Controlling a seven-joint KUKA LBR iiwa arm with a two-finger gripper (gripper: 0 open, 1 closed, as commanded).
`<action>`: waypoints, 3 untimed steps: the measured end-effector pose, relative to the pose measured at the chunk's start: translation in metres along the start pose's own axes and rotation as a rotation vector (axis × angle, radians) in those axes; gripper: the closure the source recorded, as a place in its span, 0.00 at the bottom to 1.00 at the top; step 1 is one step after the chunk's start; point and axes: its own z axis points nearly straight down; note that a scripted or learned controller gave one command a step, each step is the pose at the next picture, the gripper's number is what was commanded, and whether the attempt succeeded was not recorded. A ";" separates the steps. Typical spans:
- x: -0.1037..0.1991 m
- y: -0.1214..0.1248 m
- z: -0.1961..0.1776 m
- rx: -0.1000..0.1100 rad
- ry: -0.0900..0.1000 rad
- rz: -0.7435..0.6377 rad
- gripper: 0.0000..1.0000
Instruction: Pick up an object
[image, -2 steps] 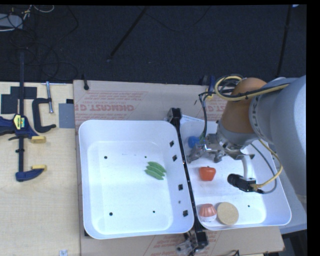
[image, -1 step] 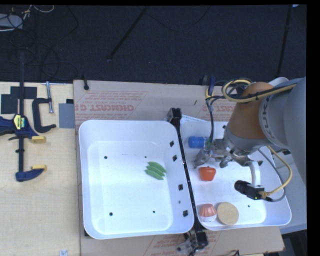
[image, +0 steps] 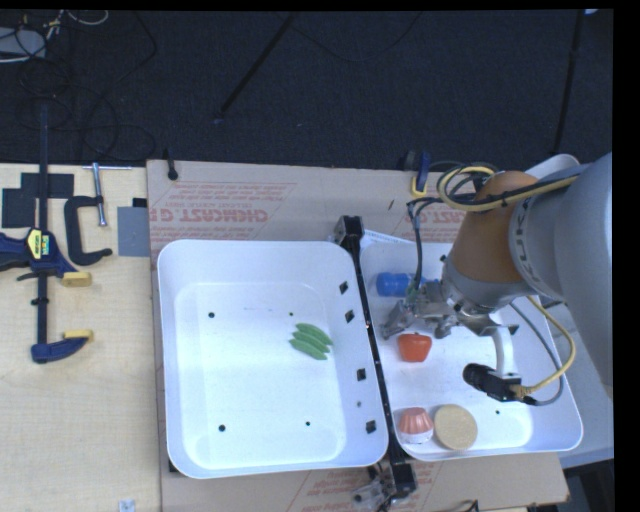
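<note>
The red object (image: 414, 347) lay in the right bin (image: 560, 425), just below the hand (image: 425, 318); whether the hand was open or closed could not be told. A descent off-centre could nudge it aside. The blue object (image: 392, 284) sat just beyond the hand, the tan disc (image: 455, 427) well below it, and the green pods (image: 311, 340) in the left bin (image: 200, 270).

Open floor surrounds the green object (image: 311, 341) in the left bin (image: 180, 300).
</note>
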 end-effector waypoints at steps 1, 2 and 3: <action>-0.038 0.056 -0.002 0.000 -0.001 -0.004 0.00; -0.030 -0.002 -0.001 0.003 0.001 0.000 0.00; 0.007 -0.037 -0.001 0.002 0.003 -0.002 0.00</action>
